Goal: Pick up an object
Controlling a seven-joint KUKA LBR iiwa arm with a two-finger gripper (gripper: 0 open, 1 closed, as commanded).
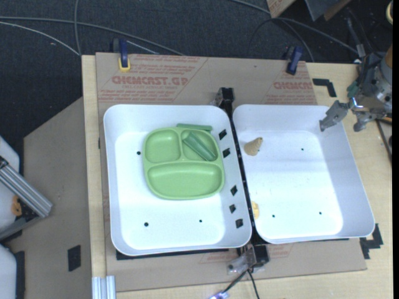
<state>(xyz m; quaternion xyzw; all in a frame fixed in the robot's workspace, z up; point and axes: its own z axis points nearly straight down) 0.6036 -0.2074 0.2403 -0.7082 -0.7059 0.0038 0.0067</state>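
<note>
Pincer (345, 116): seen spread wide, nothing held, above right bin's (349, 185) far corner.
Left bin (124, 217): green plate (184, 164) is contained.
Right bin: tan scrap (252, 146), possibly food.

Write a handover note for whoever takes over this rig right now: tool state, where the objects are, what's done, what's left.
Tool: fingers spread open, holding nothing, at the far right corner of the right bin.
Left bin: green divided plate with a green piece in its upper right compartment.
Right bin: small tan object near the divider, a small yellow bit by its left wall.
Done: no pick yet.
Left: descend on an object, close, lift.
</note>
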